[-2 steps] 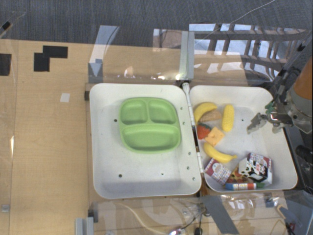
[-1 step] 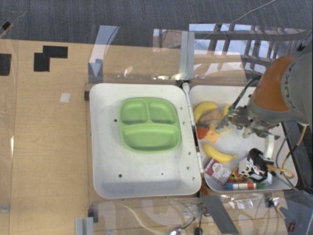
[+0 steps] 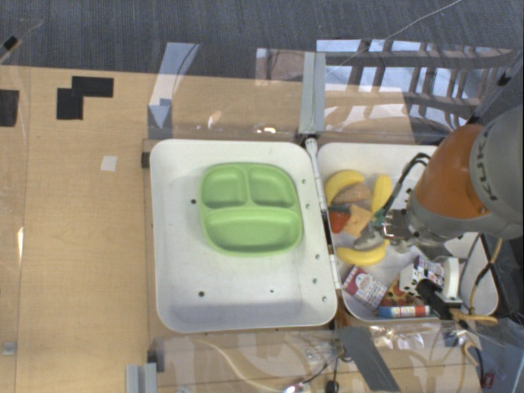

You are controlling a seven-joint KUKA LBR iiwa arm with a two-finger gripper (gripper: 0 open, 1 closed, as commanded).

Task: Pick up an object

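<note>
Bananas (image 3: pixel 361 255), smooth curved yellow, lie in right white bin (image 3: pixel 352 303) among small packets. Pincer (image 3: pixel 378 229) sits just above the lowest banana, touching or nearly so; opening cannot be judged. Green moulded three-compartment tray (image 3: pixel 250 208) occupies left bin (image 3: pixel 176 244).

Surface (image 3: pixel 74 244): pale tan wood w/ black block marks (image 3: pixel 82 95) at far left. Both bins white: left bin (image 3: pixel 176 293), right bin (image 3: pixel 344 158). Tray (image 3: pixel 250 208) in left bin: light green, plain. Right bin: 3 yellow bananas (image 3: pixel 344 181), one (image 3: pixel 381 191) beside it, one (image 3: pixel 363 256) nearer; a tan-brown lump (image 3: pixel 354 195); an orange-red piece (image 3: pixel 341 219); red-and-white packet (image 3: pixel 364 286). Arm (image 3: pixel 501 170) grey w/ orange band (image 3: pixel 454 178). Floor (image 3: pixel 246 15) dark grey, fine stripes.
</note>
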